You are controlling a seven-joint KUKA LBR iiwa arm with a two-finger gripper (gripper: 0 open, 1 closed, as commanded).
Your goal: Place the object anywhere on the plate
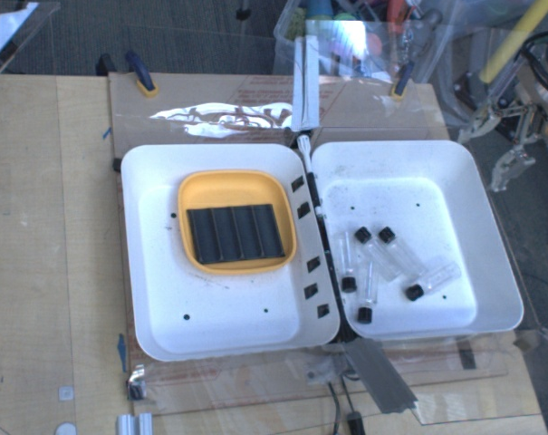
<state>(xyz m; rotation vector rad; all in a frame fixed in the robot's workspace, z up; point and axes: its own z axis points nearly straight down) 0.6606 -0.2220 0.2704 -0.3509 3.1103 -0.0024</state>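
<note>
Yellow plate holding a ridged black tray sits in left bin; right bin holds what look like clear vials.

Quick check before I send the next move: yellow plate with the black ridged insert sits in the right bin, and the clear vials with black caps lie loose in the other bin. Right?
Not quite. The camera view shows the yellow plate with its black ridged insert in the left bin, not the right. The clear vials with black caps do lie loose in the other bin, the right bin.

Open room above yellow plate — only its black ridged insert inside.
</note>
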